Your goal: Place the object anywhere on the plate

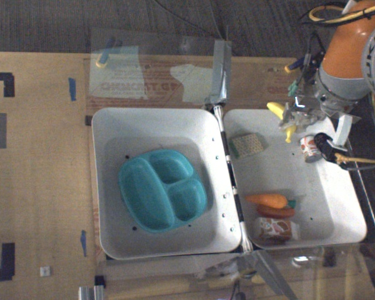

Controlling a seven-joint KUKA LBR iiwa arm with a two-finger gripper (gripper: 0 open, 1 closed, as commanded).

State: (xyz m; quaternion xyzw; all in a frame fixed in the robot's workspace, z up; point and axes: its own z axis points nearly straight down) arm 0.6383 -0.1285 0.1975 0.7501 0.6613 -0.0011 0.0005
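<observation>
Over right bin (337,224), upper edge: we see tool (292,122) pinching yellow banana (276,110). Teal plate (163,189) in left bin (112,136); carrot (269,200) near front.

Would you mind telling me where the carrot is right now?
The carrot lies in the right bin, toward its near edge, just above a red item and a packet.

1. One fixed camera looks steeply down from above the surface (44,167).
2. It stands far enough off to take in both white bins (106,130) whole.
3. The arm (353,42) enters at the right.
</observation>
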